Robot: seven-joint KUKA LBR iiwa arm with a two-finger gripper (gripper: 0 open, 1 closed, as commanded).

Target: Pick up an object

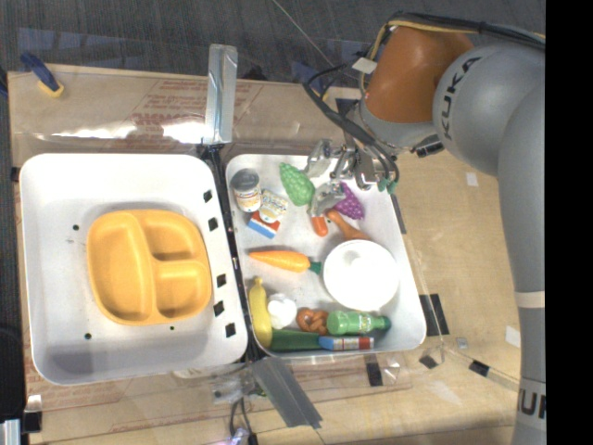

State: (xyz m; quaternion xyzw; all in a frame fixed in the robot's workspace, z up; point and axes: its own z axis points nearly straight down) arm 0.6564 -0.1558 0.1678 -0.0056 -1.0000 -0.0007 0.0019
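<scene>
the arm (482, 91) comes in from the right, its orange band above the wrist, and the gripper (335, 189) hangs low over the upper part of the right bin (408, 248), among the toys there. whether it is released, clenched or grasping anything cannot be told: the metal parts blur into the clutter beneath them. directly under it lie purple grapes (350, 202), a small knobbly bunch, with a little orange piece (320, 224) just beside them to the lower left; either could be the thing it is after, and neither is clearly lifted. to the left of the gripper sits a green leafy vegetable (296, 184), bumpy and bright, and further left a small can (246, 191) stands upright near the bin's left wall, with a small printed box (269, 213) just beside it. a carrot (281, 260), orange with a green tip, lies across the middle of the bin. a round white plate (361, 273) sits to its right. along the lower wall are a banana (260, 313), a white round item (282, 310), a brown pretzel-like piece (312, 320), a green bottle (357, 323) on its side and a long dark green vegetable (296, 341). the left bin (46, 248) holds a yellow divided tray (148, 265), lying flat near its middle, well apart from the gripper.
</scene>
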